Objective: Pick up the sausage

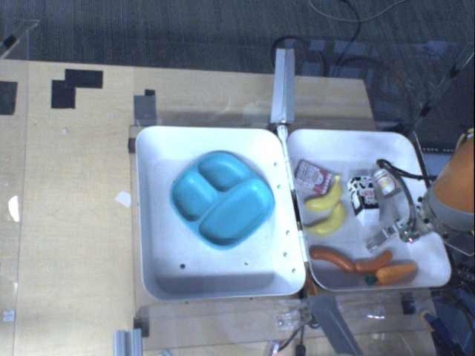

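**Sausage not yet gripped**

While the sausage lies along the right bin's near wall, the gripper is seen above it, empty, jaw state not discernible. Descent should be centred crosswise on it, clear of the carrot.

Two bins side by side on the tabletop. Left bin: a divided plate at centre. Right bin: bananas left, sausage along the front wall, carrot beside it, gripper above.
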Robot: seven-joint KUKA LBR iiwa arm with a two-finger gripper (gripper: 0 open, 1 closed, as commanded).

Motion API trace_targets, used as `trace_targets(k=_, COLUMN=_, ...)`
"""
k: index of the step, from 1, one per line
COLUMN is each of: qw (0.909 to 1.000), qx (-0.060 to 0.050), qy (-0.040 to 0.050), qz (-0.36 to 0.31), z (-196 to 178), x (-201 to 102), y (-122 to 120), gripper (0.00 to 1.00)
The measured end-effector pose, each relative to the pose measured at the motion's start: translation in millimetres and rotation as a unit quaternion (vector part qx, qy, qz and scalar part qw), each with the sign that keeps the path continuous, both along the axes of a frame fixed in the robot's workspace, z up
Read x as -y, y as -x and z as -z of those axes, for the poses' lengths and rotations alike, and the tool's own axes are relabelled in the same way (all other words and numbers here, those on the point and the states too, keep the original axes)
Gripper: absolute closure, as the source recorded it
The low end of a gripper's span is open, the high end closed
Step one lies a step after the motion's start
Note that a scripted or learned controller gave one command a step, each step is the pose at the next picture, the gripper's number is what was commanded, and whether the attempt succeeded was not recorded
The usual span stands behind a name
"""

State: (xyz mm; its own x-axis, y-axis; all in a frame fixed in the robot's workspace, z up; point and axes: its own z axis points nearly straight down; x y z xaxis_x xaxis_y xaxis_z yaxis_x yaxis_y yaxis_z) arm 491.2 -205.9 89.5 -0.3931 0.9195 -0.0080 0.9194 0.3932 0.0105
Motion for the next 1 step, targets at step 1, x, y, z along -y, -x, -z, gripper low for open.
trace_targets(k=1, qw=1.0000, qx=0.000, qy=0.0001, qz=-0.004, z=0.0, x=0.0, y=-0.1, gripper=0.00)
